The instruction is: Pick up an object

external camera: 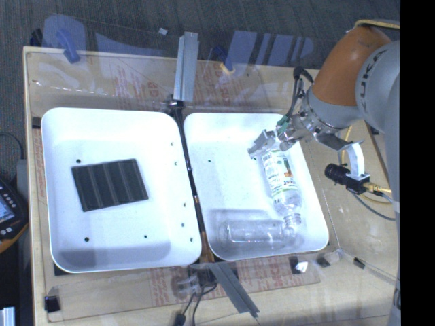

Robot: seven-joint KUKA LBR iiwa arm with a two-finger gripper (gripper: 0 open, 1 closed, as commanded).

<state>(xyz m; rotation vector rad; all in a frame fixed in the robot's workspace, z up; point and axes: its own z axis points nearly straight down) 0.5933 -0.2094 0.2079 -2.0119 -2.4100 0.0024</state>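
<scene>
Bench (pixel 353 250), two bins.
Left white bin (pixel 58 124) and right white bin (pixel 204 131) sit side by side, touching near the bench's middle.

A pale wooden bench (pixel 353 250) is being seen from above. It is being bordered by dark grey carpet (pixel 204 5) beyond the far edge.

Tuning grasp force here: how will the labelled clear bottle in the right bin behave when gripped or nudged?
The labelled bottle lies on its side, so it will probably roll if nudged. It looks like clear, thin plastic: likely light, smooth, and liable to dent or slip under a hard squeeze.
</scene>
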